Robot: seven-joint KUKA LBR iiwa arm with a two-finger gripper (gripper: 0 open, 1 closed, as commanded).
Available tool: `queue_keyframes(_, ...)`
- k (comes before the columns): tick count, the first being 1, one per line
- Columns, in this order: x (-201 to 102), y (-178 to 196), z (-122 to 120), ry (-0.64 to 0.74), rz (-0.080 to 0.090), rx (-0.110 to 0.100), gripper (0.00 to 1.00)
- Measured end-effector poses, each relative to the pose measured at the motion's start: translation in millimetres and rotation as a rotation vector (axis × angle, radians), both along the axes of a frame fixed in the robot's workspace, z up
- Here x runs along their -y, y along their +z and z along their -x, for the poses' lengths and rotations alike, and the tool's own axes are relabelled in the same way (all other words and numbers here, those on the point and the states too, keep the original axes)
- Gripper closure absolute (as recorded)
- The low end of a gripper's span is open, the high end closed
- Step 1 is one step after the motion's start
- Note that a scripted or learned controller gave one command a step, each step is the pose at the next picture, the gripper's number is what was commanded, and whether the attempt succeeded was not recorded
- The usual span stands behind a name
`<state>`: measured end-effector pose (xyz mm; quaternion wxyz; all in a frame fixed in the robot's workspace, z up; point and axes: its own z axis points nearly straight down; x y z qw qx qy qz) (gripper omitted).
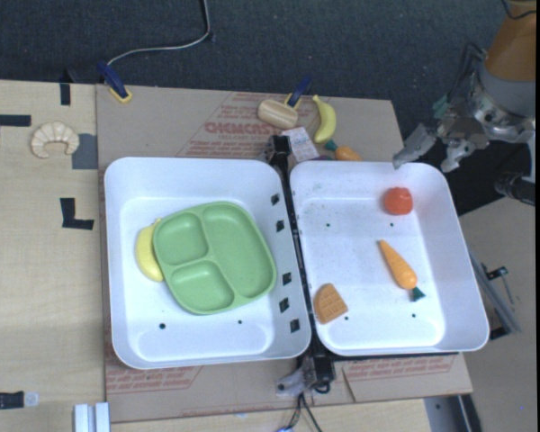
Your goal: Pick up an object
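The right bin [450, 268] holds a red tomato [398, 201] near its back edge, an orange carrot [399, 265] with a green tip at mid-right, and a tan bread piece [329, 302] near the front left. My gripper [429, 153] hangs above the bin's back right corner, up and to the right of the tomato. Its two fingers stand spread apart, nothing between them. The grey arm with its orange band [513, 48] comes in from the upper right.
The left bin [126, 268] holds a green divided plate [214, 256] with a yellow banana [148, 253] tucked at its left side. Behind the bins lie a bread roll [277, 112], a banana [324, 120] and a small packet [299, 142]. A croissant [56, 139] rests far left.
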<state>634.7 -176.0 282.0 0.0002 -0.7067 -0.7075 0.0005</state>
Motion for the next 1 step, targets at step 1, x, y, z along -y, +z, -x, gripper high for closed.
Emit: queue_keyframes(1, 45.4, -189.2, -4.0, -0.001, 0.001, 0.001, 0.00)
